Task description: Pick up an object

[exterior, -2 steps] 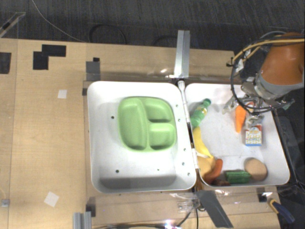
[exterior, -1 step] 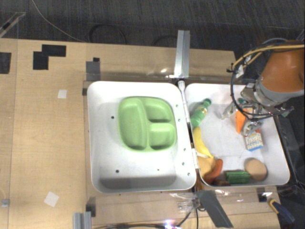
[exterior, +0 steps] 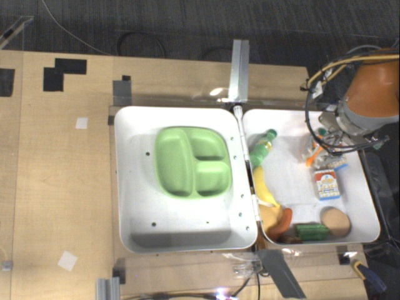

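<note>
The right bin holds several objects. A small bottle with a green cap lies at its left wall, with a yellow banana below it. Along the front edge lie a reddish sausage, a dark green block and a tan round lump. A small red and white carton rests near the right side. My gripper hangs below the orange-banded wrist, just above the carton, over an orange and blue item that it partly hides.
A light green divided plate lies in the middle of the left bin. A metal divider post stands between the bins at the back. Cables loop around the wrist at the upper right.
</note>
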`<state>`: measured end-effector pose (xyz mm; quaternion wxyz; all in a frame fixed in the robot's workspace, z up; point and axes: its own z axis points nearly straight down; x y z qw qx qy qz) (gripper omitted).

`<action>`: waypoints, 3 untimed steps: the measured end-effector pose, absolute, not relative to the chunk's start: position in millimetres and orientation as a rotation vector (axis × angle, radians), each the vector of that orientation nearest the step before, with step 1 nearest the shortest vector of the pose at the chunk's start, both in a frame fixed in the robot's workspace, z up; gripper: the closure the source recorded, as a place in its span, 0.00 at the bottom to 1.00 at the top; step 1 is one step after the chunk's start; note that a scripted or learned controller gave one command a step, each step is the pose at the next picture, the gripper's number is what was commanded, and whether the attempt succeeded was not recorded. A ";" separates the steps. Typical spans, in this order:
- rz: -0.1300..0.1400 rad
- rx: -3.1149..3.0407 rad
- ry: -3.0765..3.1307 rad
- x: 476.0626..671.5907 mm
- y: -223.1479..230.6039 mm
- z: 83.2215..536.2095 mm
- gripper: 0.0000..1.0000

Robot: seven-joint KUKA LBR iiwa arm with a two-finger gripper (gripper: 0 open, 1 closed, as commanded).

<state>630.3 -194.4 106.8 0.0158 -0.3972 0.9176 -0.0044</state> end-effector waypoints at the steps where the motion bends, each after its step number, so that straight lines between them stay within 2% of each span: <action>1: -0.012 -1.235 2.855 629.9 -194.6 106.2 0.00; 2: -0.027 -1.256 2.855 562.7 -206.6 95.3 0.00; 3: -0.008 -1.200 2.885 592.4 -149.4 89.7 0.00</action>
